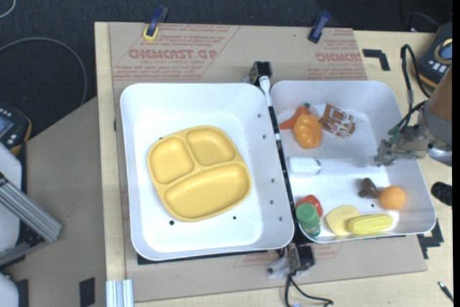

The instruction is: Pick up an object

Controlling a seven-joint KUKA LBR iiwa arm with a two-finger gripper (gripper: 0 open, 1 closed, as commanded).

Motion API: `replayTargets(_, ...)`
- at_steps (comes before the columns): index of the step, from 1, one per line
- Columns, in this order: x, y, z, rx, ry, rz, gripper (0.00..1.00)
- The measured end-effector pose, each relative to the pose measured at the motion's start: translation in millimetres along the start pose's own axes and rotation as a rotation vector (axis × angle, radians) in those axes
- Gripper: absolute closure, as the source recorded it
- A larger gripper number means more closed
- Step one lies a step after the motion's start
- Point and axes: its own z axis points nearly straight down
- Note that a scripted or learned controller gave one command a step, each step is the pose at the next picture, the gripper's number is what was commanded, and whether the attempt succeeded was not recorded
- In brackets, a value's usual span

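The desk (215, 47) is a pale board printed with red lettering, with a yellow-tipped clamp (153, 25) and a blue clamp (319, 26) at its far edge. On it sit two shallow white bins side by side.

The left bin (144, 111) holds one thing — a yellow plate (199, 171) with three compartments, two small ones toward the far side and one long one toward the near side, lying flat near the bin's middle.

The right bin (338, 93) holds the small objects. Near its far-left part lies an orange pepper-like toy (307, 131), rounded and glossy, with a carrot-coloured piece touching it on its left. Just beside it to the right is a small brown-and-white packet (338, 121). A white block (304, 166) lies near the dividing wall. At the near edge sit a red-and-green piece (308, 213), a pale yellow lump (340, 216) and a yellow corn cob (371, 224) lying on its side, close together. Further right, a small brown object (368, 188) lies just beside an orange ball (392, 198).

At the bin's right wall the end effector (396, 149) hangs low over bare white floor, above the ball and well apart from the pepper — whether it is spread or pressed together I cannot tell.
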Motion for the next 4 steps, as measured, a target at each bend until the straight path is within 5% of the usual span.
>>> replayTargets(1, 4, -61, 33, 0.008, 0.007, -0.001, 1.0)
replayTargets(2, 109, -58, 30, 0.005, 0.011, -0.014, 1.0)
replayTargets(4, 102, -58, 10, 0.0, 0.003, -0.005, 1.0)
